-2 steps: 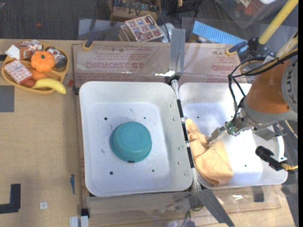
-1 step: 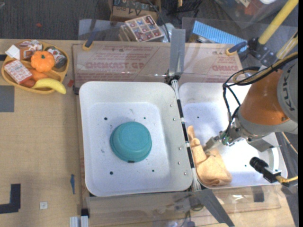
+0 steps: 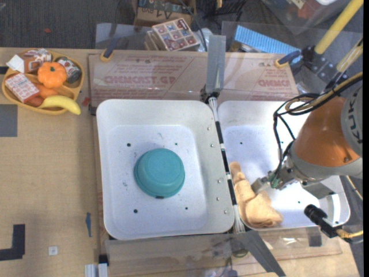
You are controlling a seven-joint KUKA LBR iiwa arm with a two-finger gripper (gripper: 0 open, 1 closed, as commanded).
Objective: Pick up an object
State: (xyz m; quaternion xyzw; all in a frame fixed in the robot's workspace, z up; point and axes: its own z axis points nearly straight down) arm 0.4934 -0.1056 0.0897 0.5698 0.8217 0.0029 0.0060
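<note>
The thing most within reach is the tan plush toy (image 3: 252, 199), lying in the right bin (image 3: 248, 126) against the bin's near-left corner, a long lobe running up along the divider and a fatter lump below. My guess is it's light and squishy, so it'll deform rather than slip, and the narrow upper lobe or the waist between the two lumps looks like the easiest spot to pinch. The gripper (image 3: 275, 182) sits just right of the toy, low over the bin floor, and I honestly can't tell how it's set or whether it has anything; nothing visibly sits in it. Above it is the arm (image 3: 326, 140) with its big orange band and black cables looping off. Left of the toy, across the divider, the left bin (image 3: 115, 120) holds a teal bowl (image 3: 159, 172) flipped upside down, smooth hard plastic by the look, round and probably slick, so a worse bet for a pinch. Both bins are glossy white with a few dark specks.
</note>
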